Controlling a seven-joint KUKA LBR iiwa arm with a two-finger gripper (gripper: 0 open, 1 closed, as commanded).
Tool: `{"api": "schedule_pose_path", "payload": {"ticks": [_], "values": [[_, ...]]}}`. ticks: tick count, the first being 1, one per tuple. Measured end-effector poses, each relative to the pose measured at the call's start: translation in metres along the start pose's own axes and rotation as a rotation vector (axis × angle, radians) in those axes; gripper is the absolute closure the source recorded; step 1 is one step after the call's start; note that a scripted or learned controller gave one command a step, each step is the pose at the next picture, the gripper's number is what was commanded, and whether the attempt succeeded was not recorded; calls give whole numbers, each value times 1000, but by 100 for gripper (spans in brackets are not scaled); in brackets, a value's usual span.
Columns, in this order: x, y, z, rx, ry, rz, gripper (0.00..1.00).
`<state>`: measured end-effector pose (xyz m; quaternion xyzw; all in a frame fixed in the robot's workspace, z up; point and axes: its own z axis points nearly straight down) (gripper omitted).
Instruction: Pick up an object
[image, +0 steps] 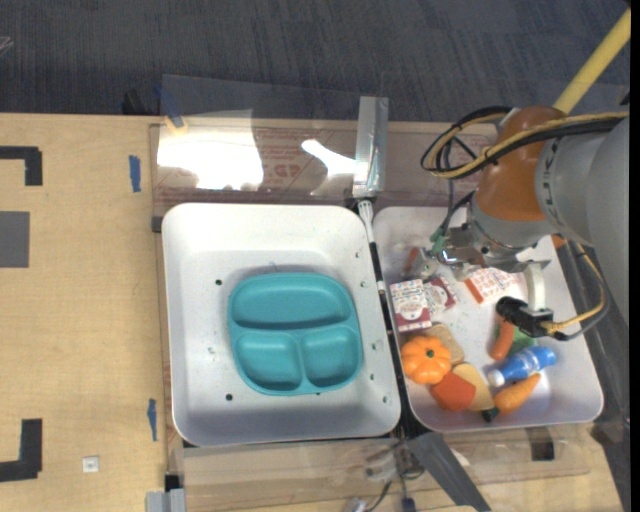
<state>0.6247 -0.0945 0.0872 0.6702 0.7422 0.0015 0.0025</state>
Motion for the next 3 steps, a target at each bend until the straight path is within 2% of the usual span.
{"api": "schedule_pose_path", "payload": {"ticks": [1, 2, 3], "values": [[-37, -66, 0, 2, 0, 176, 0], [-38, -65, -11, -3, 0, 179, 100], [46, 0, -101, -3, 4, 141, 100]]}}
